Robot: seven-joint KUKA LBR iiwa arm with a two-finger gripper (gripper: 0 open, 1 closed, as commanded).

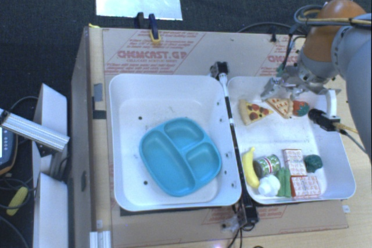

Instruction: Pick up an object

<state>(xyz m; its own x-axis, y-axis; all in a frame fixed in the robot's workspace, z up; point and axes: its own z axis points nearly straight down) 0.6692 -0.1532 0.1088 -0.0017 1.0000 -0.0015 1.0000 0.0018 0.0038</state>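
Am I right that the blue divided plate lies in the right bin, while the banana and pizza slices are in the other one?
Not quite: the camera view shows the blue divided plate in the left bin. The banana and pizza slices lie in the right bin.

A robotics lab is shown, not a home. A grey industrial arm (349, 43) is mounted at a bench (174, 49) covered with printed protective sheet, on which two white bins (128, 119) are fixed. Toy food, as a plastic pizza slice (254, 111), is used, and loose cables (11, 183) are seen beside.
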